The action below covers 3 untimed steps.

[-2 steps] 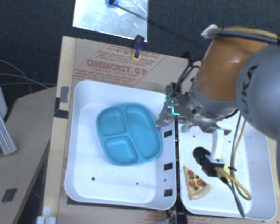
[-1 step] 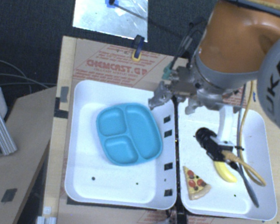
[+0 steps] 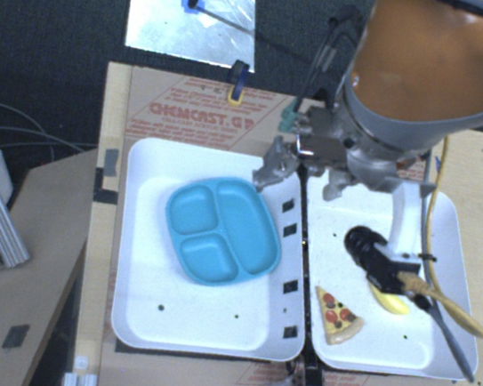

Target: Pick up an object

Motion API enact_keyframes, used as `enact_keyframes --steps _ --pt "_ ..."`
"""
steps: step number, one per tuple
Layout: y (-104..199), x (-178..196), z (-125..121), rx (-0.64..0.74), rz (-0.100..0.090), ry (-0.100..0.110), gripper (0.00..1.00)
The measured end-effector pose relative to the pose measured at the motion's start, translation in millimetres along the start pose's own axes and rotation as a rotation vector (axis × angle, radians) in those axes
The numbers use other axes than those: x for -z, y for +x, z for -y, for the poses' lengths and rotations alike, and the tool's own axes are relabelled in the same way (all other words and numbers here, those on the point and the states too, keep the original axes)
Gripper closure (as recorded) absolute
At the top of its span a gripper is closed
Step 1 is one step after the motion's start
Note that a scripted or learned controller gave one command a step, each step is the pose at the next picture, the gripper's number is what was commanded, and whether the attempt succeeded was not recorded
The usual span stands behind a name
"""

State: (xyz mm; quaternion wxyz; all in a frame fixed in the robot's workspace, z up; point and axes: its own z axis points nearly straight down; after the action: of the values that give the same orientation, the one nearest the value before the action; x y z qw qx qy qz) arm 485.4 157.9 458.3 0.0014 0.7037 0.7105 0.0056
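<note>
Looking down at a slant from the one fixed camera, two shallow white bins sit side by side on a cardboard sheet printed with red lettering. The left bin holds a blue divided plate with three compartments, lying flat near the bin's middle and turned a little askew. The right bin holds a toy pizza slice near its front left, crust toward the front edge. Just right of the slice is a yellow item, partly hidden, so its kind is hard to tell. A tan-handled utensil lies slanted beside the yellow item, toward the bin's right wall.

The grey and orange arm reaches in from the upper right. Its claw hangs over the far end of the strip where the two bins meet. The fingers are spread wide, one over each bin's far inner corner, with nothing between them. The left finger is near the plate's far right rim; whether it touches cannot be told.
</note>
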Motion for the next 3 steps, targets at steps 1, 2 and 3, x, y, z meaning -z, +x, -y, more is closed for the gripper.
enact_keyframes --steps 1,2,3 --pt "-2 6 -2 0.001 0.003 0.003 1.00" --pt "-2 17 -3 0.007 0.003 0.000 1.00" --pt "-2 28 -4 0.014 0.002 -0.003 1.00"
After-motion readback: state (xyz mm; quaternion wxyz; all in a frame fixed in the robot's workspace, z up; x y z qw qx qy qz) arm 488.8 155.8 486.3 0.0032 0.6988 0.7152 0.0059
